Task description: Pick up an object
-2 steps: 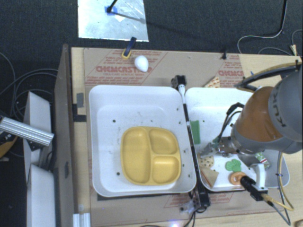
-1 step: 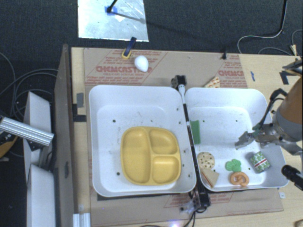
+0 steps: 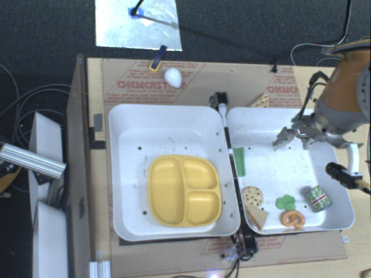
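A: Where does your end effector sit, and how much room is around it?

B: It hangs over the upper part of the shallow white plastic bin on the right, with my two fingers spread apart and nothing between them. The bin's far rim is just beyond my fingertips, its outer rim lies under my wrist, and the black divider strip between the two bins is well off to the other side. Below my fingers the white floor is bare, so that is the open stretch.

A: Which objects could be picked?

B: All of them lie toward the near end of this bin, well apart from my end effector. There is a flat green rectangular strip against the divider wall, a round speckled tan cookie, a tan wedge-shaped sandwich piece tucked in the near corner, a small green leafy toy, an orange pretzel-shaped ring and a small green-and-white patterned can lying tilted.

A: Anything in the way?

B: A black cylindrical part of my arm reaches out just above the can. The other shallow white bin holds a yellow three-compartment plastic plate. On the desk beyond the bins rests a white egg-shaped object.
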Controlling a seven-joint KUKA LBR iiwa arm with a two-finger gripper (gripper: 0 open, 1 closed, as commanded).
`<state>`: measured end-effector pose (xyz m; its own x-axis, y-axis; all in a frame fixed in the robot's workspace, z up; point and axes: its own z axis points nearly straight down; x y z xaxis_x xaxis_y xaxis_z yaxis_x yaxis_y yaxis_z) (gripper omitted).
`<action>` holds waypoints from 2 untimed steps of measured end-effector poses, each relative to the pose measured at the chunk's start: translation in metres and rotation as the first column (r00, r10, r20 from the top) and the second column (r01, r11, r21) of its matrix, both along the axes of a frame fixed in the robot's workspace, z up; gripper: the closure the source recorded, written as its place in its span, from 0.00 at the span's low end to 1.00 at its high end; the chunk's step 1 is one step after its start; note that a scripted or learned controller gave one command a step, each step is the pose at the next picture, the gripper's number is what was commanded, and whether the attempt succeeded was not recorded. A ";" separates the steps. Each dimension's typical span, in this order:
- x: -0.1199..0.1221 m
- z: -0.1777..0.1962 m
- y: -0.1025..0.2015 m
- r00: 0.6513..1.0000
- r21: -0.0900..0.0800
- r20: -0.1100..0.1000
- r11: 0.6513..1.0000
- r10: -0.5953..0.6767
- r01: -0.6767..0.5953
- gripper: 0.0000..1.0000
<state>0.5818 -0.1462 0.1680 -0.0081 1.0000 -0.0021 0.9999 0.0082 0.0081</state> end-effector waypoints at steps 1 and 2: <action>-0.045 -0.086 -0.064 1.000 0.002 -0.009 1.000 -0.015 0.015 0.00; -0.041 -0.073 -0.061 1.000 0.001 -0.004 1.000 -0.003 0.003 1.00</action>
<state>0.5404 -0.2069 0.0954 -0.0049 1.0000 -0.0013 1.0000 0.0050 0.0039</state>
